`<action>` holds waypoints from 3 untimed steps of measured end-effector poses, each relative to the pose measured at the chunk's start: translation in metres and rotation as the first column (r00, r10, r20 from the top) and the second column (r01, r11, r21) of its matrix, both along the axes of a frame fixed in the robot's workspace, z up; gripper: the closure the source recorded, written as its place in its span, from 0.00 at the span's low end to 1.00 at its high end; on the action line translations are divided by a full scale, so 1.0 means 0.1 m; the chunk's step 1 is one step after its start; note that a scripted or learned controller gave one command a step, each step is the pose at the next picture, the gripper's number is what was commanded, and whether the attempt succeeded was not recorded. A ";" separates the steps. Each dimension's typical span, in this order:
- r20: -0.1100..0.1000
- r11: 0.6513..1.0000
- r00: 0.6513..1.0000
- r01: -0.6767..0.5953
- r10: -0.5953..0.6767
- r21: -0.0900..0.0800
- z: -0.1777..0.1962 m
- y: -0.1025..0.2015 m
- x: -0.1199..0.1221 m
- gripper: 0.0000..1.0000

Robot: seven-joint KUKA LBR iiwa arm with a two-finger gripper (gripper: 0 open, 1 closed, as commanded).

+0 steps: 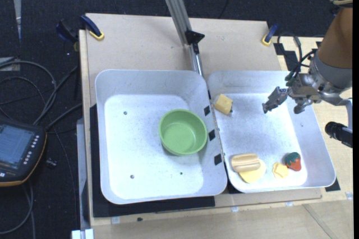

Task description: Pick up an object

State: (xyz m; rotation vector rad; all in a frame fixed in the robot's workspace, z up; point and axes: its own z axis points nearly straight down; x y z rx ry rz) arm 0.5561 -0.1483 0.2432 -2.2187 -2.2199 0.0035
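Yellow hot dog (247,164) lengthwise left-right (flat)

floor (45,2): dark carpet, cables | bench (146,47): pale wood | left: handheld pendant (17,152)

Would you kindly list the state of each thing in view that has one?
Green bowl: upright in the left bin.
Cheese block: loose in the right bin.
Hot dog: lying flat, untouched.
Tomato: beside a small yellow piece.
Gripper: over the right bin, holding nothing.
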 end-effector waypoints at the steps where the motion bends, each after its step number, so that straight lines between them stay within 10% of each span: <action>1: 0.000 1.000 1.000 0.000 0.000 0.000 -0.46 0.01 -0.09 0.00; 2: -0.001 1.000 1.000 0.000 0.000 0.000 -1.00 0.06 0.00 0.00; 3: 0.004 1.000 1.000 0.000 0.000 0.000 -0.87 0.05 0.01 1.00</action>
